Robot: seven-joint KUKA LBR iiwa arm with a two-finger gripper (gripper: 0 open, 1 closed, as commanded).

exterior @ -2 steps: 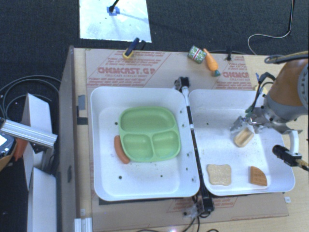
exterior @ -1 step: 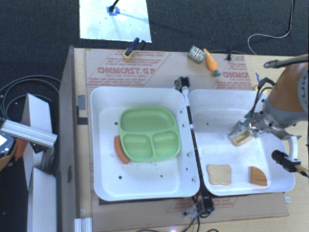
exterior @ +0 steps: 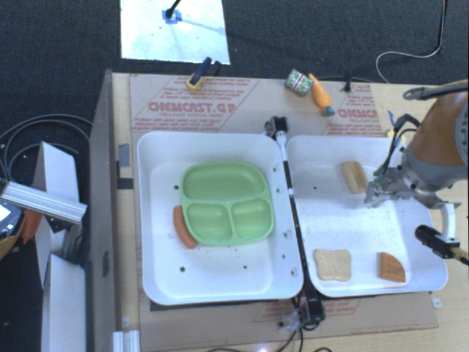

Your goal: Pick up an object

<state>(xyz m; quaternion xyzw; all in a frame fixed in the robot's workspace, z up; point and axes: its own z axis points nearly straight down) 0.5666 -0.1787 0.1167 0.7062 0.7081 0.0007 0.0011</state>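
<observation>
Toast slice (exterior: 333, 265) and a brown wedge (exterior: 391, 268) are lying along our right bin's (exterior: 352, 218) near edge; we are hovering the gripper (exterior: 380, 194), closed and holding nothing, just right of an upright-lying bread piece (exterior: 354, 176).

This is looking like a robotics lab: a grey arm with an orange band (exterior: 440, 141) is reaching in over two shallow white plastic bins (exterior: 157, 218) sitting on a sheet of printed brown cardboard (exterior: 220, 97). Black cables (exterior: 44, 134) are trailing across dark carpet (exterior: 51, 42), bare aluminium framing (exterior: 44, 202) is standing at one side, and toy plastic food is lying about instead of real food
</observation>
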